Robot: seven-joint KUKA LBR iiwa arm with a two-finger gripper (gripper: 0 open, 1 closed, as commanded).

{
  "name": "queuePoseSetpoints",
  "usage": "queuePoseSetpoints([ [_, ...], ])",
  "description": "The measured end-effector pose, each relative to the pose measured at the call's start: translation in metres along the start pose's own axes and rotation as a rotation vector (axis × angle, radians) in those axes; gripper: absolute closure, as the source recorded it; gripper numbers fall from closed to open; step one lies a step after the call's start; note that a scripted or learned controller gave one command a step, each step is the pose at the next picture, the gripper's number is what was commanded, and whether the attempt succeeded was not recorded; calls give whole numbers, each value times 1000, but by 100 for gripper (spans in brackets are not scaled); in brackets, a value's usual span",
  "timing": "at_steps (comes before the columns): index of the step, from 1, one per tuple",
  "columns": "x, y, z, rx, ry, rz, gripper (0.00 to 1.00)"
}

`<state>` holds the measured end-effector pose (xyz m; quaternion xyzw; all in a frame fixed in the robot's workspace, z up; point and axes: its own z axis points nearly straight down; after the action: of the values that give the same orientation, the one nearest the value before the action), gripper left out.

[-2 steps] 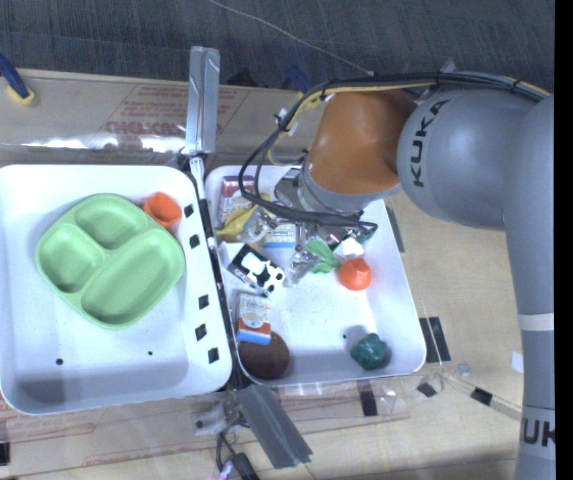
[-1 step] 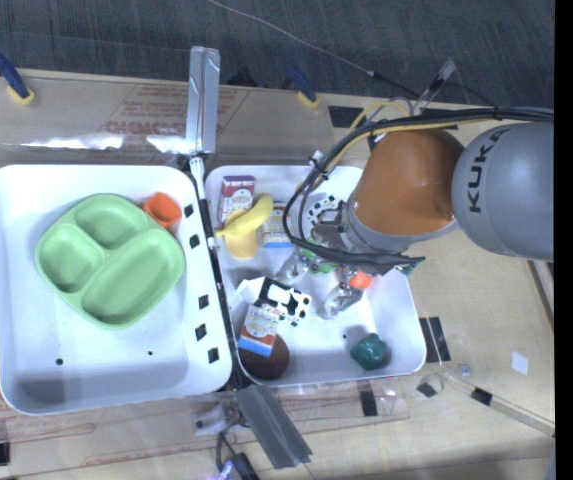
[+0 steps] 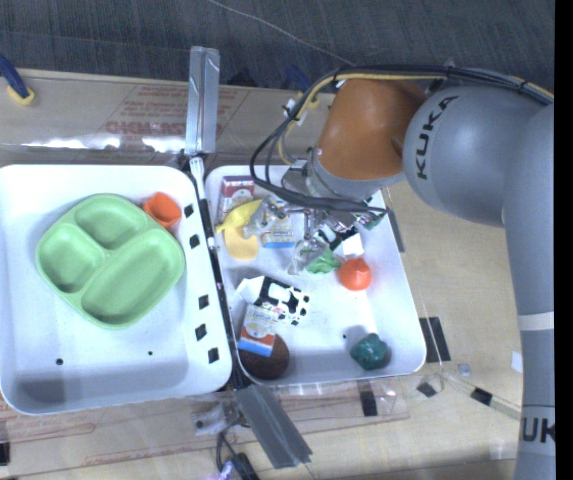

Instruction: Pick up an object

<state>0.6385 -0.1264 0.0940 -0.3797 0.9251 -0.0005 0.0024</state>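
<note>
Dark carpet runs along the far side of the scene, and in front of it a pale wooden surface (image 3: 446,268) carries two shallow white bins side by side. In the left bin (image 3: 26,368) sits a smooth green plate (image 3: 111,258) with three moulded compartments, and a small orange cup (image 3: 163,208) lies just beside its far right edge.

Clutter fills the right bin (image 3: 406,343): a yellow banana-like piece (image 3: 238,230) at the far left, a round orange ball (image 3: 355,275) toward the right, a lumpy teal toy (image 3: 370,351) near the front right corner, a black-and-white patterned block (image 3: 284,301) in the middle, a small printed carton (image 3: 257,330) and a dark brown ball (image 3: 268,358) at the near edge. A soft green scrap (image 3: 319,263) lies under the tool.

From the right, the grey arm (image 3: 486,148) with its glossy orange band reaches over the far half of that bin, and the gripper (image 3: 311,238) hangs low among the packets there. Whether its fingers are spread or closed is too cluttered to tell, and nothing can be seen clamped between them.

By my judgement the pick is not yet done: every object rests in a bin, none lifted. What remains is closing on one item, likely the green scrap or a packet beside it, and raising it clear.
</note>
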Motion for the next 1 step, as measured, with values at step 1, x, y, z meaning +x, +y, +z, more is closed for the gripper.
queuePoseSetpoints([
  [1,75,-23,1,-2,5,-62,0],
])
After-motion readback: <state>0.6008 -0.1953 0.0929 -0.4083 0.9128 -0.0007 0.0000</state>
